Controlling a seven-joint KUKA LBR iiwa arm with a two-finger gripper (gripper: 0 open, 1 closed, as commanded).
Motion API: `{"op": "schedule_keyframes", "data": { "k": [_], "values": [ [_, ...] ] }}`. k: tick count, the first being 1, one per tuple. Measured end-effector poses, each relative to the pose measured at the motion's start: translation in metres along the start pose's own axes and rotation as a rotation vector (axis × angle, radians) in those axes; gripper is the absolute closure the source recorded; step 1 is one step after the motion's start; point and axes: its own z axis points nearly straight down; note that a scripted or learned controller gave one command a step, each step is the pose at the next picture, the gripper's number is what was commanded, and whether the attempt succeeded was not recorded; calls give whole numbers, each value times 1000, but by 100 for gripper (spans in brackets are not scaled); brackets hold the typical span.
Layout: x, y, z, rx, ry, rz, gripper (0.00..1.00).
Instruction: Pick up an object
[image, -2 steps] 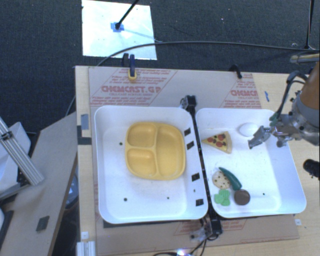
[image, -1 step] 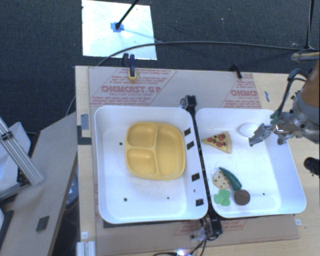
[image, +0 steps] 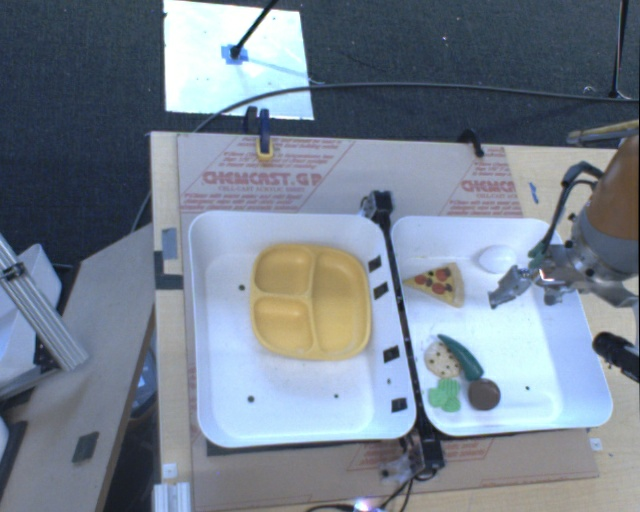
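In the left bin (image: 215, 400) we see a yellow divided plate (image: 308, 302), well apart from the action. In the right bin (image: 590, 400) lie a pizza slice (image: 437, 283) at nine o'clock, a white egg (image: 495, 259) toward eleven, and at seven a cookie (image: 438, 359), a green pepper (image: 462, 355), a leafy green piece (image: 445, 398) and a brown ball (image: 484, 394). The gripper (image: 520, 283) hovers just beside the egg, carrying nothing; we cannot tell how it is set. We judge this the approach step: next, we would centre over one object and descend.
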Motion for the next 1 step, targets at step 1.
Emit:
{"op": "schedule_keyframes", "data": {
  "k": [1],
  "values": [
    [2,10,49,0,0,0,0]
  ]
}}
